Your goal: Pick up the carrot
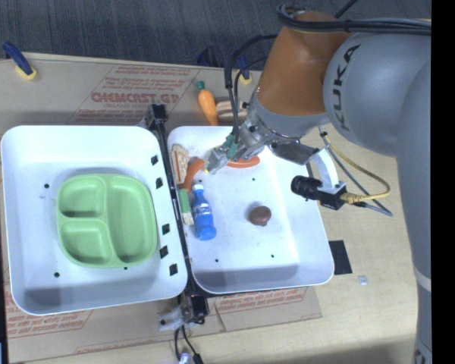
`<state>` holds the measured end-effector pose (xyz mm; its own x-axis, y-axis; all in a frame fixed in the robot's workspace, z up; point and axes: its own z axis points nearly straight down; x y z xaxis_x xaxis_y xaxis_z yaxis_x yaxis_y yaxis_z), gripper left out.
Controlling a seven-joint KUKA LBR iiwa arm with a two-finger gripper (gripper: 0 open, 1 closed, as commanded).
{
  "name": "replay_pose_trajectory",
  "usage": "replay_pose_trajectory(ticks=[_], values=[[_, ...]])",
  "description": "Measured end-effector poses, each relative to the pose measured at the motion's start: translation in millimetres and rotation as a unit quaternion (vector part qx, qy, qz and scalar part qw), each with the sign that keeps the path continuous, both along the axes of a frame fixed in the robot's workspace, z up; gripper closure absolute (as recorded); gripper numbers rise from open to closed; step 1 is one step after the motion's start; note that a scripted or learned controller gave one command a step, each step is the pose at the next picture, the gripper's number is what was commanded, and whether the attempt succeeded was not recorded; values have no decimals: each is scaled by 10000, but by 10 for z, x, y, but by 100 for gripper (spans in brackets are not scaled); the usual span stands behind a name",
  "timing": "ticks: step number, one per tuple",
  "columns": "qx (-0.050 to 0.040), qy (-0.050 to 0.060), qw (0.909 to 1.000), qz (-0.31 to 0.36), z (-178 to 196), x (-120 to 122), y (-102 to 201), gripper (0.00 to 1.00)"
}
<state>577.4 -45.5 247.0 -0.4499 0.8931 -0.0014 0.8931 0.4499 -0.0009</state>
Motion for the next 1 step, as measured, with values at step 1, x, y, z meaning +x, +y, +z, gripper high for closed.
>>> replay_pose_trajectory(ticks=[1], values=[[6,17,10000,72,-370,-174,707,100]])
